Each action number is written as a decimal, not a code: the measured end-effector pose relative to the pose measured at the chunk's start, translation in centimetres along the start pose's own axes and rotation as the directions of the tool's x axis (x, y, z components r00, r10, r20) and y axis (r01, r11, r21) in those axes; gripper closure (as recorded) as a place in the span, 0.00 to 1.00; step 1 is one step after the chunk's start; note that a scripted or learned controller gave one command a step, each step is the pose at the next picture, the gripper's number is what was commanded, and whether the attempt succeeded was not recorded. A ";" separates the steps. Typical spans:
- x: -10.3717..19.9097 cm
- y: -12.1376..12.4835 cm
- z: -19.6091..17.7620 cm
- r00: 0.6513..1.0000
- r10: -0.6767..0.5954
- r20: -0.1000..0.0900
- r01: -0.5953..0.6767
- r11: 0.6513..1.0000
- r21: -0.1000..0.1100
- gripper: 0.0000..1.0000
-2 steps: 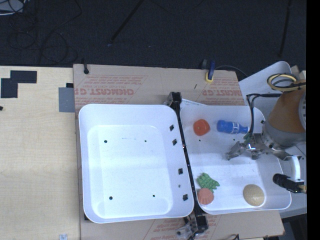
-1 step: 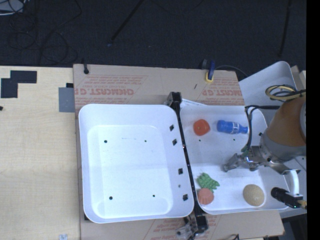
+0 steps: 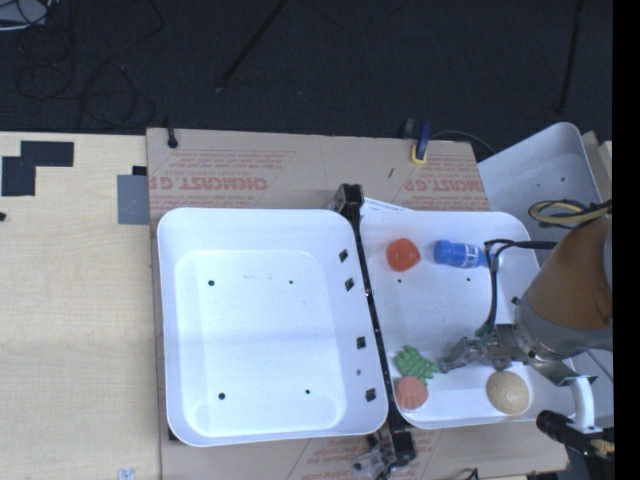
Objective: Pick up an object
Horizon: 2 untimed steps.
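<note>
- The left bin [image 3: 180,268] is being seen on the counter [image 3: 70,308], well apart from the hand.
- In the right bin [image 3: 455,420], a green object [image 3: 415,364] is lying just beside the hand, at about its nine o'clock; a pink object [image 3: 411,394] is lying at seven o'clock.
- The hand [image 3: 457,356] is being held low, fingers slightly parted, nothing gripped between them.
- A beige ball [image 3: 508,392] is lying at four o'clock.
- The green object is being judged nearest, hence the likeliest target.

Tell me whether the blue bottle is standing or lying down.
Lying down. The blue bottle rests lengthwise on the floor of the right bin, beside the orange ball.
</note>
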State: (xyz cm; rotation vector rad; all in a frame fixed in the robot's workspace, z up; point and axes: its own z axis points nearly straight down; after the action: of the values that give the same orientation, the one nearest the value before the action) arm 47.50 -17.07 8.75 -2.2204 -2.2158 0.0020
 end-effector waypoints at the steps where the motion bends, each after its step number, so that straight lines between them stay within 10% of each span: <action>1: -2.0 2.1 0.0 1.000 -0.001 0.003 0.001 1.000 -0.003 0.00; 2: -4.3 2.6 0.0 1.000 -0.001 0.003 0.001 1.000 -0.003 0.00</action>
State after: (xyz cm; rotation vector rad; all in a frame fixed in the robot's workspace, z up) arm 50.13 -21.37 8.76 -2.2224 -2.2195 0.0021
